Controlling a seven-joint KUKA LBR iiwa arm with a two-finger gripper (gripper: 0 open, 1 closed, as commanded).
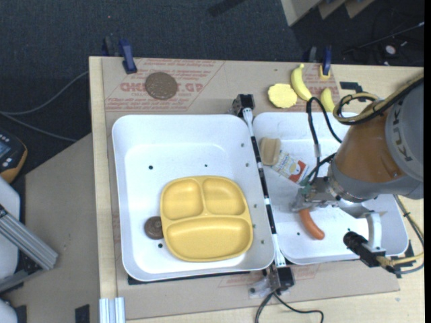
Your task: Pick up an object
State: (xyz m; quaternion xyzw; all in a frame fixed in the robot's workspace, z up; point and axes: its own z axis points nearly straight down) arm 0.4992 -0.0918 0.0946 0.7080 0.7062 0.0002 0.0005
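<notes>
- Reaching in from the right of the camera view, the grey arm [377, 153] hangs over the right bin [390, 244], its orange band sitting above the wrist.
- The gripper [311, 200] is low in that bin, just above the upper end of an orange hot dog [311, 225]; whether the tool is spread or pressed together cannot be told, and nothing is seen pinched in it.
- A small packet [291, 167] and a tan block [270, 151] lie near the bin's upper left.
- The left bin [135, 147] holds a yellow divided tray [205, 217], with a brown disc [154, 228] touching its left edge.
- On the bench behind lie a banana [301, 83], a yellow round piece [282, 95] and a brown cookie [161, 85].
</notes>
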